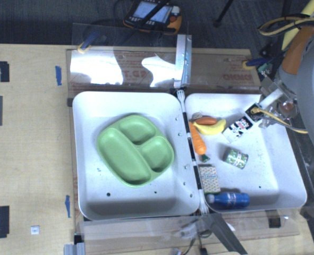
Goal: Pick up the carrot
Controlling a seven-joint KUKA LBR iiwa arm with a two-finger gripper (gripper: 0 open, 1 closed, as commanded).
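Observation:
The carrot (pixel 198 140) is a short orange stub lying lengthwise against the left wall of the right bin (pixel 284 187). Its top end is just under a yellow banana (pixel 212 127). My gripper (pixel 239 128) hangs over the upper middle of the right bin, to the right of the carrot and banana and apart from both. It comes down from the grey arm and its orange band (pixel 291 58) at the right edge. Nothing shows in its grasp.
An orange-red piece (pixel 204 119) sits on top of the banana. A green can (pixel 236 158), a patterned packet (pixel 209 178) and a blue bottle (pixel 228 198) lie lower in the right bin. The left bin (pixel 87 142) holds a green divided plate (pixel 135 149).

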